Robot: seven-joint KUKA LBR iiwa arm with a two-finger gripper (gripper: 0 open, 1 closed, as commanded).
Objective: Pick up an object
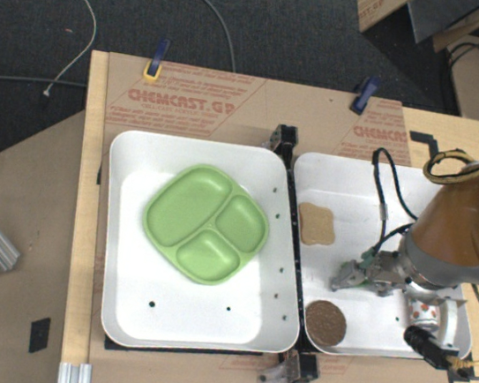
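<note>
My gripper hangs low over the right bin, pointing toward that bin's middle left. A tan square slice lies flat at the bin's left side, up and to the left of the gripper and apart from it. A brown round disc rests near the bin's front left corner, just below the gripper. I see nothing held at the gripper's tip. The grey and orange arm covers the right part of this bin.
The left bin holds a green three-part plate near its centre. A black divider clamp sits between the bins at the back. Cables loop over the right bin's far side.
</note>
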